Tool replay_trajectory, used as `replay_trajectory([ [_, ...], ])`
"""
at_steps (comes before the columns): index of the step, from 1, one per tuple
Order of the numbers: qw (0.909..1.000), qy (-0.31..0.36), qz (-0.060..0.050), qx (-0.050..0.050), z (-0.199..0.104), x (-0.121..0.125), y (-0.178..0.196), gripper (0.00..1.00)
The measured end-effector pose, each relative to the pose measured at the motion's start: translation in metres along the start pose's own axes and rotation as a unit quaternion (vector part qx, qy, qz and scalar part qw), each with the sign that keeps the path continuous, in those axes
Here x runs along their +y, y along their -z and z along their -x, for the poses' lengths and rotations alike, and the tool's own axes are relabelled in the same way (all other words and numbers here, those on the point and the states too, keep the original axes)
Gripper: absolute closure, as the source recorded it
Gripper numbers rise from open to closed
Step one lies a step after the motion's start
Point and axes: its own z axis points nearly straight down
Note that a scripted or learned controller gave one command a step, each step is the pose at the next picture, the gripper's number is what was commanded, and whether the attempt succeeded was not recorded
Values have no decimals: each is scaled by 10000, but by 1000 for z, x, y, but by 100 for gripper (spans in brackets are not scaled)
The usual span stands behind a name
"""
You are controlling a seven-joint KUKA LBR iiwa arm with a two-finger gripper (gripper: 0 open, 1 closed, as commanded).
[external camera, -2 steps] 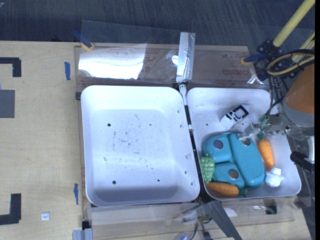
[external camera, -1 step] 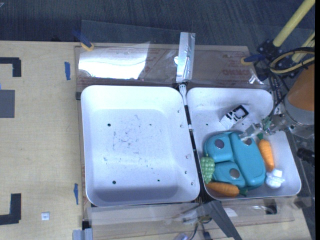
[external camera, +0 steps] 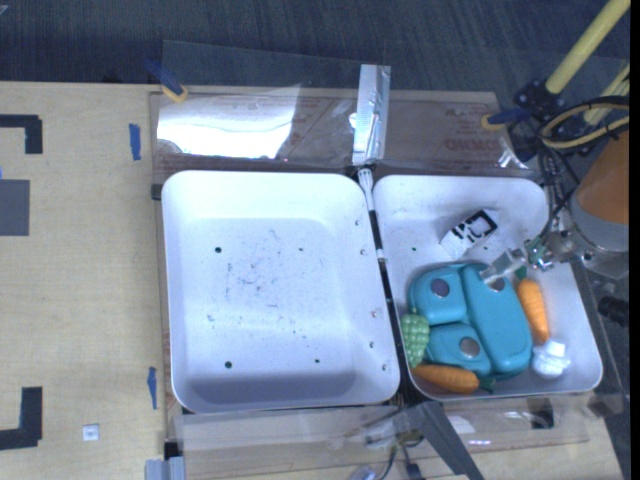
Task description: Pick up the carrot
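Two orange carrots lie in the right bin [external camera: 420, 200]. One carrot [external camera: 534, 309] lies lengthwise by the bin's right wall, beside a blue plastic toy [external camera: 487, 318]. The other carrot [external camera: 447, 377] lies along the front wall, under the blue toy's near edge. My gripper [external camera: 503, 267] reaches in from the right and hangs low over the blue toy's far right corner, just up and left of the first carrot's top end. I see nothing held in it.
A green corn-like toy [external camera: 414, 336] sits left of the blue toy. There is a small white piece [external camera: 550, 359] in the front right corner and a black-and-white item [external camera: 470, 228] at the back. The left bin [external camera: 200, 208] adjoins. Cables and a yellow pole [external camera: 590, 38] stand at the back right.
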Motion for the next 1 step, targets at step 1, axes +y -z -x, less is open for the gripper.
replay_trajectory([
  [1,9972,749,-3,-31,3,-5,1,0],
])
